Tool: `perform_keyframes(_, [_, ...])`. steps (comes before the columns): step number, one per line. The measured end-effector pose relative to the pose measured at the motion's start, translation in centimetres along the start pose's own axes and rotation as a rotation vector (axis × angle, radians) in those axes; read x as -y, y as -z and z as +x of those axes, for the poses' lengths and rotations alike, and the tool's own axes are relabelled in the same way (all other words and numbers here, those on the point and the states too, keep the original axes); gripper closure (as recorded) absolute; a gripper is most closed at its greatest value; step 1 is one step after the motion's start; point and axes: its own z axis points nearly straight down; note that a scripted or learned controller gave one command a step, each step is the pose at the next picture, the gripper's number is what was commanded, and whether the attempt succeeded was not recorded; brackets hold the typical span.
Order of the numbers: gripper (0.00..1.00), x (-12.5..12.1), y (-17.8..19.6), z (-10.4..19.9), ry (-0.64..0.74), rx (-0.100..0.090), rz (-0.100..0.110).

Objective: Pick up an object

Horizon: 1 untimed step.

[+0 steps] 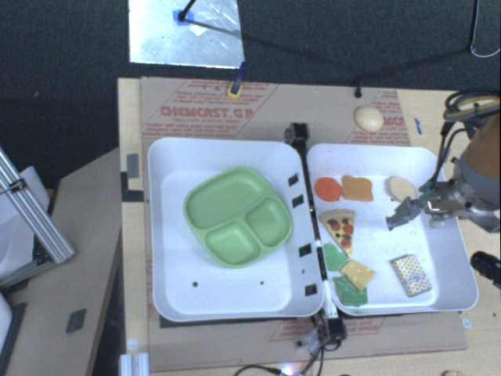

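Toy food pieces lie in the right bin (450,249). They include a red tomato slice (328,188), an orange toast piece (357,188), a beige oval piece (401,188), a pizza slice (340,229), a yellow cheese wedge (359,274), green lettuce leaves (349,291) and a patterned cracker (411,274). My gripper (401,213) hangs over the right bin's middle, just below the beige piece and above the cracker. It reaches in from the right on the grey arm (477,186). No piece shows in its grasp.
The left bin (172,288) holds a green divided plate (238,217). A beige ball (369,117) rests on the cardboard behind the right bin. Black clips run along the seam between the bins (310,225). A shiny sheet (186,22) lies farther back.
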Motion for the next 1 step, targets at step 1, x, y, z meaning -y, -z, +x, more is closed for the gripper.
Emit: perform_keyframes(1, [0.0,0.26,-4.26,-0.3,-0.001,0.0,0.001])
